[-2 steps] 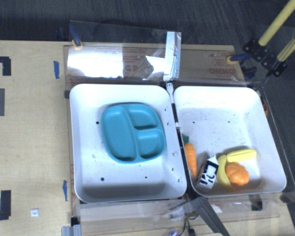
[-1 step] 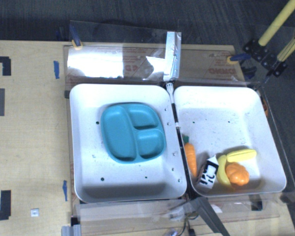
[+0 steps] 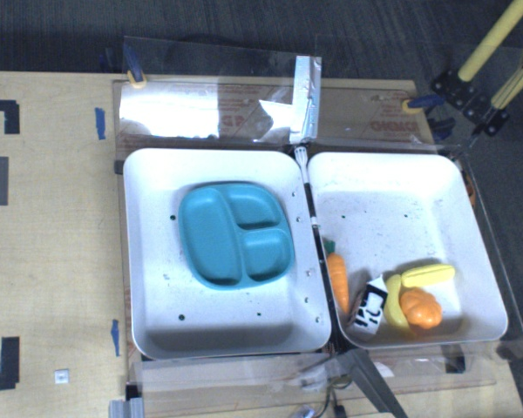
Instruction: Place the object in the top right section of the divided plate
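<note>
Camera view, blue divided plate (image 3: 235, 232) in left bin (image 3: 148, 259), carrot (image 3: 338, 283) in right bin (image 3: 401, 190)

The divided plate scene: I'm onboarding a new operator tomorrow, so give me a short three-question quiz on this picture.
1. True or false: the blue divided plate lies in the left bin.
2. Which thing lies against the right bin's left wall? A) a carrot B) a spoon C) a cup
3. Fill in: the black-and-white item sits just left of a yellow and ______ toy.

Key
1. True; none of its sections holds anything.
2. A: the carrot lies lengthwise along that wall, near the front.
3. Orange: the yellow and orange toy sits in the front right part of the right bin.
</note>
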Available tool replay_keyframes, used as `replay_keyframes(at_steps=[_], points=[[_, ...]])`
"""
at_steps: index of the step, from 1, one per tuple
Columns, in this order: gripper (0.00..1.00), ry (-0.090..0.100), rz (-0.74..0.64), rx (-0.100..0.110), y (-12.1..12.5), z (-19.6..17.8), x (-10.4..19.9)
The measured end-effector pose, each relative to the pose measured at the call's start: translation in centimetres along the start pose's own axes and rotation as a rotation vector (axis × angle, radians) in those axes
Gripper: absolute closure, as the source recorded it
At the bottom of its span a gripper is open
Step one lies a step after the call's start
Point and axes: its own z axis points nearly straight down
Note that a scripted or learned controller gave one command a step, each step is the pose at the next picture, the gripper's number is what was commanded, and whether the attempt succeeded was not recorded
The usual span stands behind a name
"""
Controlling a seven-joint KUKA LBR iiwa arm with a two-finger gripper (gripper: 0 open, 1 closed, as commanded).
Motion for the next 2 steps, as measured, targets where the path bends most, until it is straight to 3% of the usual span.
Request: replay_keyframes(at_steps=[1,2], points=[[1.00,-0.001,-0.475,0.001,-1.6,0.1,-0.5],[1.00,-0.002,-0.691,-0.004,0.2,0.0,-0.5]])
